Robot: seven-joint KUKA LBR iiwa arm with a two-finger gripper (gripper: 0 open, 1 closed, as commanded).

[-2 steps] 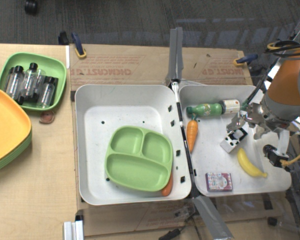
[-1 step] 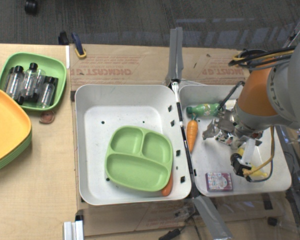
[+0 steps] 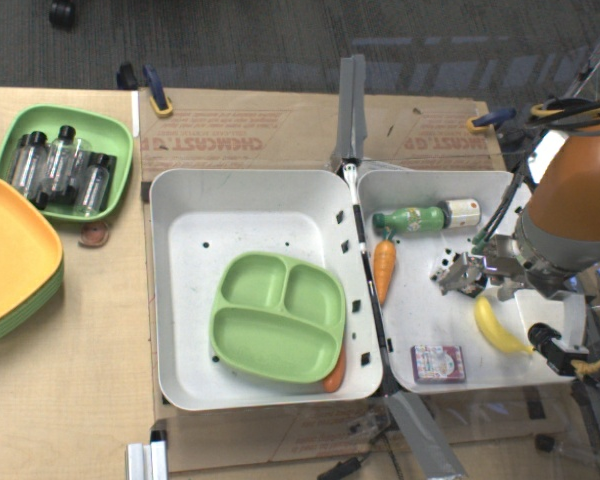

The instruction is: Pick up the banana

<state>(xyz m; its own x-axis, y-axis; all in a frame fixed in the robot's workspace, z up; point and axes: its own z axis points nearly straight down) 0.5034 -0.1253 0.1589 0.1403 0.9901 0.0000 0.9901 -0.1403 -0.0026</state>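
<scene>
Yellow banana (image 3: 499, 329) lies loose at about 4 o'clock on the right bin's (image 3: 420, 183) floor, clear of the bottle (image 3: 412, 219) and carrot (image 3: 383, 268). At its 10 o'clock hangs the gripper (image 3: 464, 274), perhaps lining up; whether its fingers are apart, I cannot tell.

Robotics lab, grey carpet floor (image 3: 280, 18), cardboard-covered bench (image 3: 280, 128), chair caster (image 3: 62, 10), clamps (image 3: 158, 93)
</scene>
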